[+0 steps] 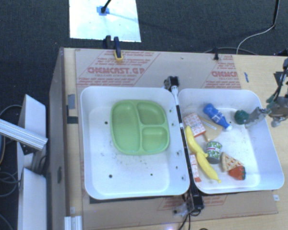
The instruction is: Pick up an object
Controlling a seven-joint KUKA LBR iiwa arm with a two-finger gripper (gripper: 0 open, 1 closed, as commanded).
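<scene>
The grey metal pincer [257, 115] hangs over the right shallow white bin [271, 157], right beside a dark green ball [241, 115]; can't tell if it's clenched or released.

The right bin [266, 150] holds the loose items. A blue bottle [217, 116] with a white cap lies on its side toward twelve o'clock, tilted from ten to four. A dark green ball [241, 116] sits just beside it at three o'clock. A yellow banana [201, 154] stretches along the bin's nine o'clock wall, running from eleven down to five. A small red-and-white carton [194, 123] lies flat near its upper end. A green-and-white can [213, 151] lies touching the banana's right side. A pizza-like wedge [231, 165] rests toward five o'clock.
</scene>
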